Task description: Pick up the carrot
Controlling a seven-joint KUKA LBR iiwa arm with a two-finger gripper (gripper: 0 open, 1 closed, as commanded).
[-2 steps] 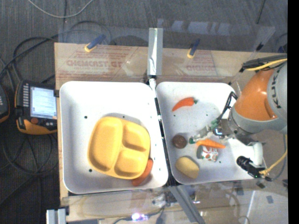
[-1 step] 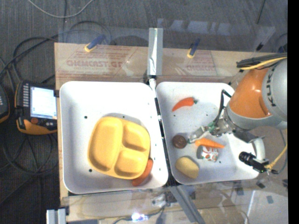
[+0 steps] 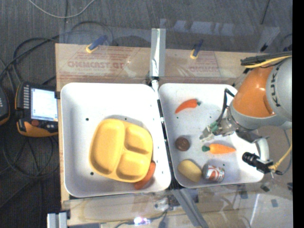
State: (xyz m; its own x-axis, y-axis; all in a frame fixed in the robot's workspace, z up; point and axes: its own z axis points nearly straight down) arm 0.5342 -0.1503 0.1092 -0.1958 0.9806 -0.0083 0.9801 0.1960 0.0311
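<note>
The carrot point(image 3: 221, 149), orange with a green stub at its left end, lies flat in the right bin point(image 3: 167, 127), towards the front right. My gripper point(image 3: 212, 130) hangs just above and slightly left of it, over the bin floor. It reaches down from the grey and orange arm point(image 3: 256, 101) that comes in from the right. Nothing is seen held in the gripper.
The right bin also holds a red-orange pepper point(image 3: 186, 105) at the back, a brown round piece point(image 3: 183, 143), a potato point(image 3: 189, 170) and a small can point(image 3: 213, 174) at the front. The left bin point(image 3: 76, 103) holds a yellow divided plate point(image 3: 121, 149) with a reddish item point(image 3: 149, 175) beneath its edge.
</note>
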